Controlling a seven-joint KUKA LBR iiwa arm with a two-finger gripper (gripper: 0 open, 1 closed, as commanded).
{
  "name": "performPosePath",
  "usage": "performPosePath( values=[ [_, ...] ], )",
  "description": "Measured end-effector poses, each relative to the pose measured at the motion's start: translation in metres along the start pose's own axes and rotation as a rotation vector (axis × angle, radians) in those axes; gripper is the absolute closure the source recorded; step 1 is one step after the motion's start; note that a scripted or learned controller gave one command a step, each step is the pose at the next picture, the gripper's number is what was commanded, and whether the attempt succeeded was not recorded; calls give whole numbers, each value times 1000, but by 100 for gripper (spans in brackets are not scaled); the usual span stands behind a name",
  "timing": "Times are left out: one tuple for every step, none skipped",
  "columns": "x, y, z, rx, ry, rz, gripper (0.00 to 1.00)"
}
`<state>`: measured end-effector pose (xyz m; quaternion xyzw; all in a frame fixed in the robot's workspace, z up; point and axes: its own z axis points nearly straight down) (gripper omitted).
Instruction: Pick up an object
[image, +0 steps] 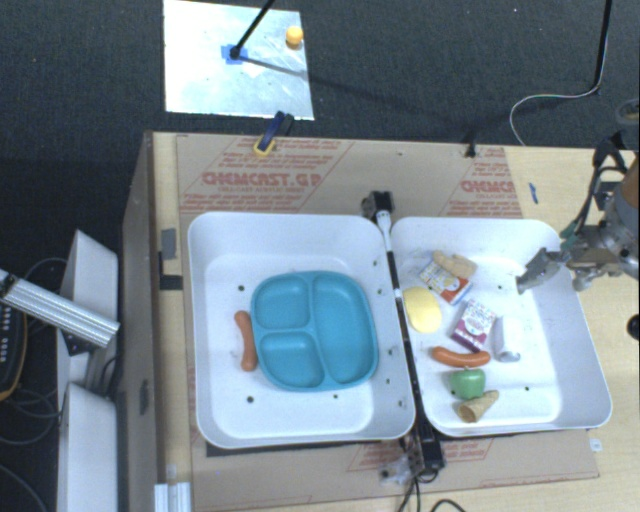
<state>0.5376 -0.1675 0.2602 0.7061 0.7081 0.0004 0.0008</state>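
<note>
Blue and divided, a plate (314, 331) lay in the left bin (222, 238) with a sausage (244, 340) just beside it. The right bin (585, 375) held a yellow lemon-like piece (423, 309), a second sausage (461, 355), a green fruit (467, 381), a cone (478, 405) and small packets (474, 324). The hand (533, 269) hovered over that bin's upper right part; whether it was spread or pressed together, I could not tell.

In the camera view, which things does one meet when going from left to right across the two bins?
Sausage → blue plate → yellow lemon-like piece → purple packet → gripper.
</note>
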Motion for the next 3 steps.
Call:
performPosePath(
  values=[
    [49,100,90,2,2,-1,0],
    [58,115,170,-8,0,-2,0],
    [59,116,158,-11,2,-5,100]
  ],
)
